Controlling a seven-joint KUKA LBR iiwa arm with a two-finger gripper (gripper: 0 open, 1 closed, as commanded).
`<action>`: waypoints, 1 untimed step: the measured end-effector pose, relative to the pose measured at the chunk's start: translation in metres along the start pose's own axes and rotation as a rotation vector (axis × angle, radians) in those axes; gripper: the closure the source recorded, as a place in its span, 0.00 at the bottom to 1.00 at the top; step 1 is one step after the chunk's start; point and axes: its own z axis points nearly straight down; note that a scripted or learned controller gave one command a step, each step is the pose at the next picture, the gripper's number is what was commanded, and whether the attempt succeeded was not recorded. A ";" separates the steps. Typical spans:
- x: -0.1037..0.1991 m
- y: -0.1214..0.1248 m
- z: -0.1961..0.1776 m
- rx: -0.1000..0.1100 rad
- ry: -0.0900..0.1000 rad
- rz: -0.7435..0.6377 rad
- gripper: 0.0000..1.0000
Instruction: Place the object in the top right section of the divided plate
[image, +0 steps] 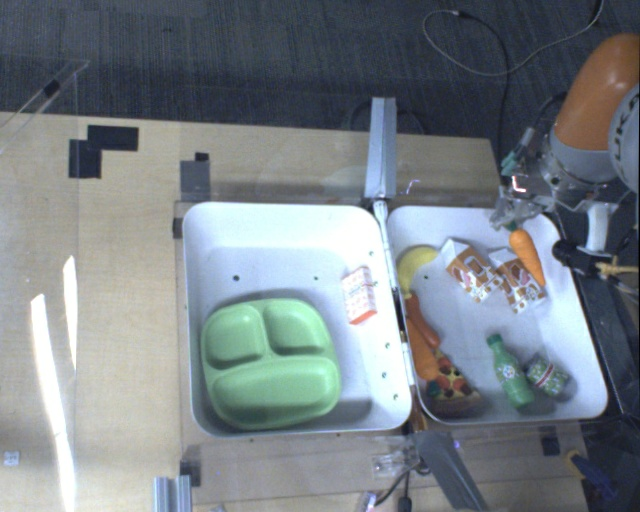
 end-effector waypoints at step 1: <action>0.069 -0.006 -0.068 -0.001 0.003 -0.058 1.00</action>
